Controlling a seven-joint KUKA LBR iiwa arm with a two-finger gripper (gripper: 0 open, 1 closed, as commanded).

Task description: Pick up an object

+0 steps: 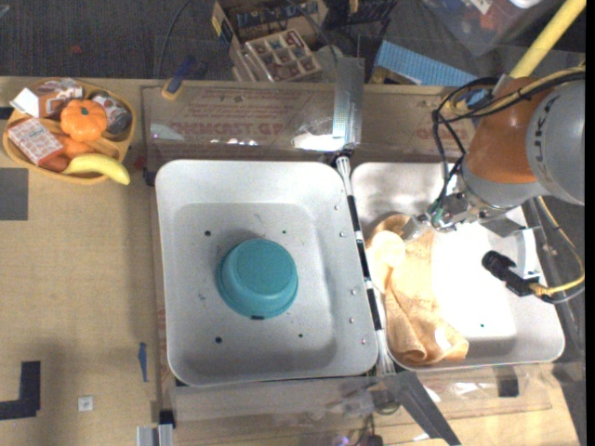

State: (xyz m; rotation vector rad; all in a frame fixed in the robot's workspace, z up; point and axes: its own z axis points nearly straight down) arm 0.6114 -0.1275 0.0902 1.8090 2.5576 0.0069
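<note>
From the camera view I judge the pick as not yet done: nothing is lifted. The crumpled yellow-orange cloth (414,291) lies in the right white bin (502,337), along its left wall, and the teal round plastic bowl (258,277) sits upside down in the left white bin (186,203), well apart from the fingers. My grey arm with the orange band (507,151) reaches in from the right, bent down over the right bin, with the fingers (437,216) low just above the cloth's upper end. I cannot tell how wide they stand, nor whether they touch the cloth. Closing and lifting are left.
</note>
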